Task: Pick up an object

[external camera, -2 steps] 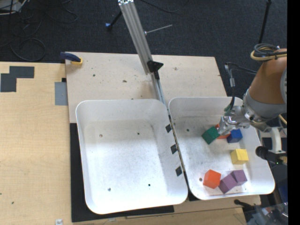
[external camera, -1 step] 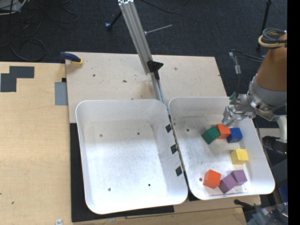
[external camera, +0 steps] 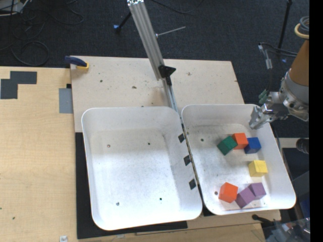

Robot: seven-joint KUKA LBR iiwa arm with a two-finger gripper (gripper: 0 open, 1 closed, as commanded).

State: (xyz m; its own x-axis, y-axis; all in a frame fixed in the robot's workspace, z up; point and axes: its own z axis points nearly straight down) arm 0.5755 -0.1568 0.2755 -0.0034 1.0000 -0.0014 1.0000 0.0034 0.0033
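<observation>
The right bin (external camera: 212, 116) holds several small blocks. A green block (external camera: 226, 144), an orange block (external camera: 240, 140) and a blue block (external camera: 253, 145) huddle together in its upper middle. Below them lies a yellow block (external camera: 258, 168). Near the front sit another orange block (external camera: 228, 192) and two purple blocks (external camera: 251, 193). My gripper (external camera: 257, 118) hangs over the bin's upper right corner, above and to the right of the blue block, with nothing seen between its fingers.
The left bin (external camera: 101, 119) lies beside the right one, with black clips (external camera: 187, 160) on the shared wall. A slanted aluminium rail (external camera: 150, 40) rises behind the bins. A blue and yellow clamp (external camera: 76, 62) sits at the bench's far left corner.
</observation>
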